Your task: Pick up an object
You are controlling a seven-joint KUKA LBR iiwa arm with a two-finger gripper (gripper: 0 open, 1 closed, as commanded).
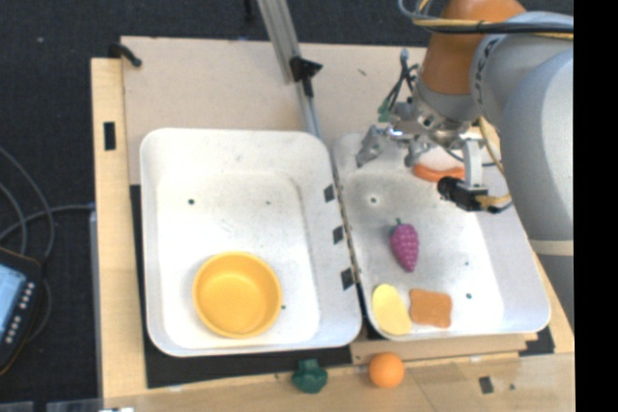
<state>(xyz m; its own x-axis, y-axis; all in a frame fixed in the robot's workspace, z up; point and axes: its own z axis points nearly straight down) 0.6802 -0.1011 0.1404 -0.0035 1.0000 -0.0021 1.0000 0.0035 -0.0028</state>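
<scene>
Over the far end of the right white bin [502, 304] hangs the grey arm's jaws [420, 145]; I cannot tell if they are apart or together. Just beside them lies an orange carrot-like thing [430, 173]. Nearer sit purple toy grapes [406, 246], a pale yellow round piece [390, 308] and an orange block [431, 308]. A yellow bowl [238, 293] sits in the left white bin [232, 169].
</scene>
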